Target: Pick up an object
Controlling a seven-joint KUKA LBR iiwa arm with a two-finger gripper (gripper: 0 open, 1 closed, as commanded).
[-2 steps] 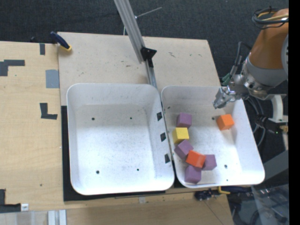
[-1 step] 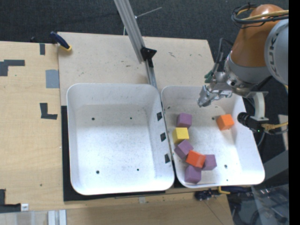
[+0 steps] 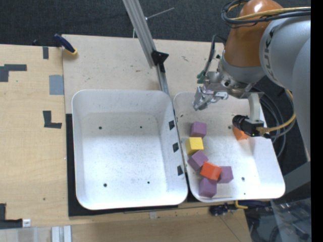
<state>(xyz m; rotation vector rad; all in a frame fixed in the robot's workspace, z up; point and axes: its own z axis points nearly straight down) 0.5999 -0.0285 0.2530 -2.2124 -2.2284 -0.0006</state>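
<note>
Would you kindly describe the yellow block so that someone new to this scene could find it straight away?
Start at the right-hand white bin, the one with the coloured blocks. Along its left side the blocks run in a line from far to near, and the yellow block is second from the far end, just nearer than the top purple block. It is the sole yellow piece; its neighbours are purple or orange.

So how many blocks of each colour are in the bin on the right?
Purple foam cubes: 4, the top one, one under the yellow, one far right, one lowest
Yellow foam cube: 1
Orange foam cube: 1
Total: 6
</note>
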